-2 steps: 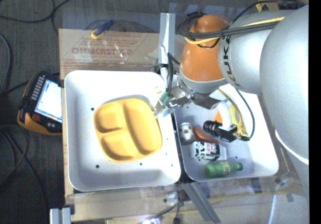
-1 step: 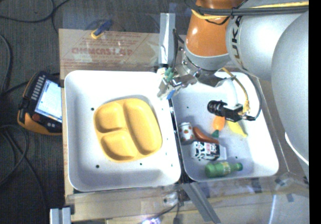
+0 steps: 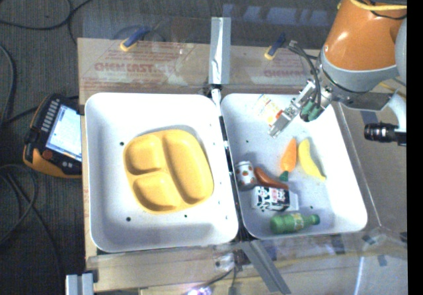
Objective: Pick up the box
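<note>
Your gripper [image 3: 289, 117] hangs over the back part of the right bin [image 3: 350, 174], just under the orange wrist band [image 3: 360, 19]. You cannot tell how its tips are set; the end is too small and blurred. A pale, clear-looking item [image 3: 268, 110] lies just left of it on the bin floor, too faint to identify, and you can't tell whether they touch.

In front of the gripper you have a carrot [image 3: 288, 155] and a banana [image 3: 310, 159] side by side, both roughly upright in the view. Left of those, a small can [image 3: 245, 172] lies near the bin's left wall, with a brown sausage-like piece [image 3: 271, 178] beside it. The box [image 3: 272, 198], black and white, lies flat on the bin floor just in front of that brown piece, well apart from the gripper. A green bottle [image 3: 293, 222] lies on its side near the front wall.

The left bin [image 3: 106, 122] holds a yellow divided tray [image 3: 169, 169]. An orange handheld pendant [image 3: 56, 136] sits on the floor left of the bench.
</note>
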Motion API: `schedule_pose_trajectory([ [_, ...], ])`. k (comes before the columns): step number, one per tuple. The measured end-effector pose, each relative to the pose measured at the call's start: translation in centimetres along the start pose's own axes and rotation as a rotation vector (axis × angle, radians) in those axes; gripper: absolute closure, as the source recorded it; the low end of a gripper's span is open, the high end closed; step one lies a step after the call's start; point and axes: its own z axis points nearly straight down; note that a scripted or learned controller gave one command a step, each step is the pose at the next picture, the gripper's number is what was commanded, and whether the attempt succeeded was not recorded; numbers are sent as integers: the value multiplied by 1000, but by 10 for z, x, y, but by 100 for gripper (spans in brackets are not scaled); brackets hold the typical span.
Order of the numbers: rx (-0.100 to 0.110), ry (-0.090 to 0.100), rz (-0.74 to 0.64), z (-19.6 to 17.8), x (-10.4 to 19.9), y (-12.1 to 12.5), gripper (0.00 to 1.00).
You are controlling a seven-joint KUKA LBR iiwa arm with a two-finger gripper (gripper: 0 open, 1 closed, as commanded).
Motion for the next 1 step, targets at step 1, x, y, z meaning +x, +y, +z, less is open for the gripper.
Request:
schedule_pose_trajectory([
  [1, 0, 5, 213, 85, -66, 6, 100],
])
